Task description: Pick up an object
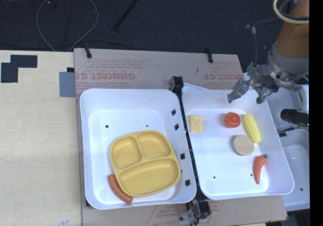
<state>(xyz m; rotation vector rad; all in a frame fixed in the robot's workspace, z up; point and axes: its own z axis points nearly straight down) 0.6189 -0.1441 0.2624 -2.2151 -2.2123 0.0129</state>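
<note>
My jaws [248, 91] hang wide and empty above the right bin's [282, 179] far edge. Nothing is picked yet: tomato [232, 120] and corn [252, 127] lie just below, untouched. Descent and grasp remain.

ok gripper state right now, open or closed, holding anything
gripper: open, holding nothing, above the far edge of the right bin.
</note>
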